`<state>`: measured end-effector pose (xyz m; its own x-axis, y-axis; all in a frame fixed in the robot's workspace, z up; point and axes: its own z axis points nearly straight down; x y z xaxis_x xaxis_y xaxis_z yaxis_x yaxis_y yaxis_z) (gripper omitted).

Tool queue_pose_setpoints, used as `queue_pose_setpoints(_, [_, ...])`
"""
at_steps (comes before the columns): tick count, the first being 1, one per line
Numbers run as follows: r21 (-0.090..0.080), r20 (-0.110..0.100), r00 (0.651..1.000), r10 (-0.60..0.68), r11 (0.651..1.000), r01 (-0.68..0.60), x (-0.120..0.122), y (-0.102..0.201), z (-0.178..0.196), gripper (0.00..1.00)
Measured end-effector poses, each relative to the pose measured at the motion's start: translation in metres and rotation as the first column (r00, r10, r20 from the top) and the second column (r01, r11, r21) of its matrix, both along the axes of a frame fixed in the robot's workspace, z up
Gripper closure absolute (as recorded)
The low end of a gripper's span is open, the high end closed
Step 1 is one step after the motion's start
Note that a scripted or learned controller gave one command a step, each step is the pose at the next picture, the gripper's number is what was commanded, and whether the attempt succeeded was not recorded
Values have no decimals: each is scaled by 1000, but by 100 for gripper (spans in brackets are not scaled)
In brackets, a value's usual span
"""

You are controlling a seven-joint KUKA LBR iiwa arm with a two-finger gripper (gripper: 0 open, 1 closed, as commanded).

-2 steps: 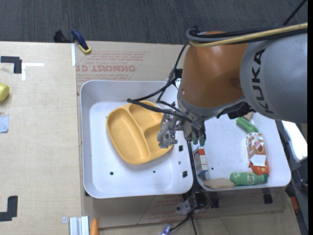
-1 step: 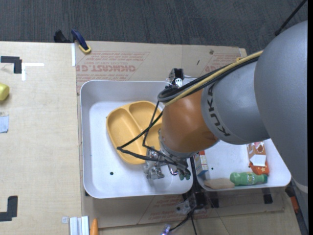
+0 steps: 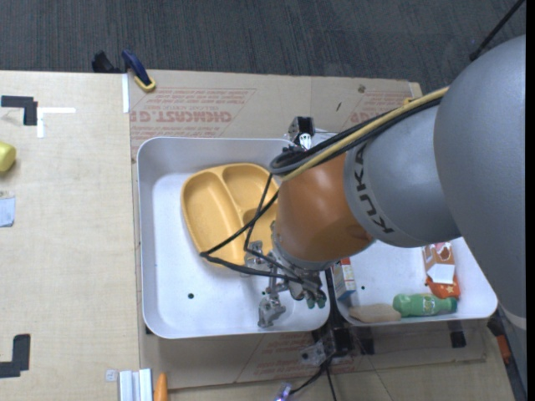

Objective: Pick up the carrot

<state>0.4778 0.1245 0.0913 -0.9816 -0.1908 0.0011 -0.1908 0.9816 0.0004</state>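
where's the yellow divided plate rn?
The yellow divided plate lies in the left white bin, toward its upper right, partly hidden under the arm's orange band; the gripper is just below it.

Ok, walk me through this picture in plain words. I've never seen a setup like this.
One camera looks down at a slant on a bench. The big grey and orange shape is a robot arm reaching in from the right. Its gripper, a small metal claw, hangs low over the left white bin, beside a yellow divided tray. I can't tell whether the claw is open or holding anything. The right bin has a green bottle and an orange and white packet. I can't make out a carrot.
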Motion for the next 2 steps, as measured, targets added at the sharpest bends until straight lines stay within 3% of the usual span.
queue_pose_setpoints(1, [3,-9,980,198,980,-198,24,68,-2,0])
queue_pose_setpoints(2, [9,3,992,129,992,-129,111,106,1,0])
